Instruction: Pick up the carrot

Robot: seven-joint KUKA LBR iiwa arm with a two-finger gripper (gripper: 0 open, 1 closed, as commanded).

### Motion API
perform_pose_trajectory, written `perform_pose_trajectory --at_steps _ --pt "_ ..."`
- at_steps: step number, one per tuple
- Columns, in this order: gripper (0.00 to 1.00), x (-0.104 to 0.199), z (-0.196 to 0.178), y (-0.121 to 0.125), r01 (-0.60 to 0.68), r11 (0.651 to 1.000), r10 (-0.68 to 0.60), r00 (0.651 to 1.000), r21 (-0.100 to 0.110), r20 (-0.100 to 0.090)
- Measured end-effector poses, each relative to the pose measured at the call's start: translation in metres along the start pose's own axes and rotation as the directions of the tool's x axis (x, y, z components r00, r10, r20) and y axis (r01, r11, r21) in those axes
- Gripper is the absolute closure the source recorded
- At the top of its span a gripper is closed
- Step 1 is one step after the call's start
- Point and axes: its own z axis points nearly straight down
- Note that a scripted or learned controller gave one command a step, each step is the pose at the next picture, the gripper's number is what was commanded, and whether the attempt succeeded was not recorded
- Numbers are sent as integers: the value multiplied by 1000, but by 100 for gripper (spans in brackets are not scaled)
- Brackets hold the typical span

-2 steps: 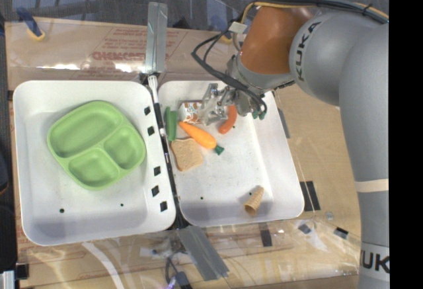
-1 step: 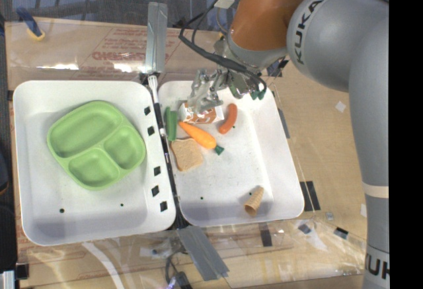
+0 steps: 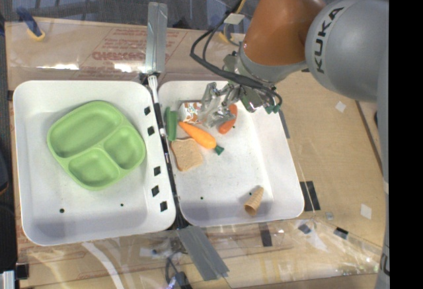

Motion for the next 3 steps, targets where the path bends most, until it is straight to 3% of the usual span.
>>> perform_pose_trajectory --at_steps 1,2,3 --pt "100 -3 -9 0 426 905 -426 905 0 1" --pt "100 54 101 15 355 935 -355 935 -8 -5" --pt "100 46 1 92 72 997 -72 997 1 5"
